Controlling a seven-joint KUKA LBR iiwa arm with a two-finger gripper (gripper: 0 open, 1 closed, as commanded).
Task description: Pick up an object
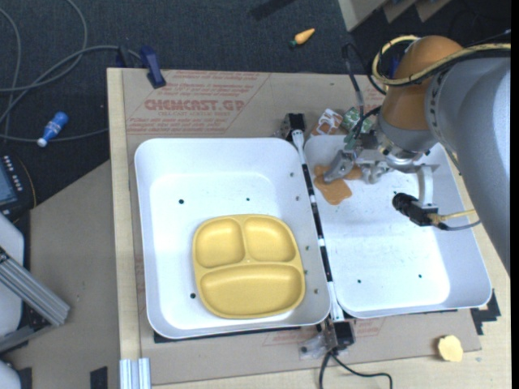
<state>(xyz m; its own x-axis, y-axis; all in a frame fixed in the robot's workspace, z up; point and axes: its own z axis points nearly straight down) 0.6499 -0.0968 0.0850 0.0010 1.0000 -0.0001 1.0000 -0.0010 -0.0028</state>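
Note:
In the right bin [422, 274], a flat orange-brown piece [334, 188] lies by the dividing wall, near the back left corner. My gripper [350, 167] hangs low right over this piece's far edge and covers part of it. The grey arm with its orange band [422, 63] comes in from the upper right. A small crumpled wrapper-like item [328, 123] sits at the back rim of the right bin, just behind the gripper. The left bin [162, 177] holds a yellow three-compartment plate [247, 264].
A black connector with a yellow cable [413, 209] hangs off the wrist over the right bin. On the bench lie a blue clip [152, 65] at the back left and a yellow scrap [449, 348] at the front right. A small bottle [53, 126] lies on the floor.

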